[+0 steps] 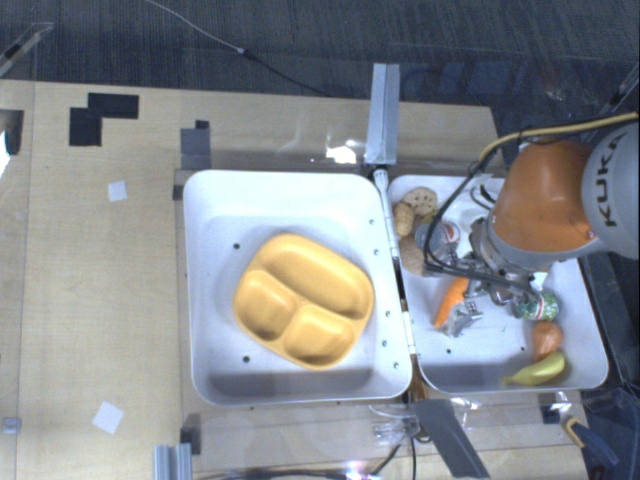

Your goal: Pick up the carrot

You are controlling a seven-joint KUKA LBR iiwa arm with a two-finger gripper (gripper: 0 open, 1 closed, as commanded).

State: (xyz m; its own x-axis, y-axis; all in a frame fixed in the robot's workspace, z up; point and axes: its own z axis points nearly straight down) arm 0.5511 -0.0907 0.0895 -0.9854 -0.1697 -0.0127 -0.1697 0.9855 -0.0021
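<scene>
The wooden bench (90, 298) carries black markings at its upper left and small pale squares of tape further down.

Left bin (215, 368): a shallow white tray with rounded corners. A yellow divided plate (303, 299), with three compartments, lies in its middle, turned at an angle to the bin walls. Nothing rests on the plate.

A grey metal post (382, 113) stands at the far end of the seam between the two bins.

Right bin (490, 368): holds several small food items. A cookie (418, 203) with dark chips lies at the far left corner, with a tan, lumpy item (405, 220) just beside it. The carrot (450, 302) lies near the middle of this bin, its length running diagonally from upper right to lower left, its upper end under the wrist of the arm. A reddish-orange round item (546, 339) sits near the right wall, and a yellow banana (537, 371) lies just below it along the near wall. A green and red item (538, 307) sits above the round one.

The arm (545, 198) enters from the right, its orange band over the right bin. The gripper (463, 317) is low in the bin, just right of the carrot's lower end. The carrot lies beside the fingers, not between them. From where I stand I cannot tell whether the fingers are apart or together.
</scene>
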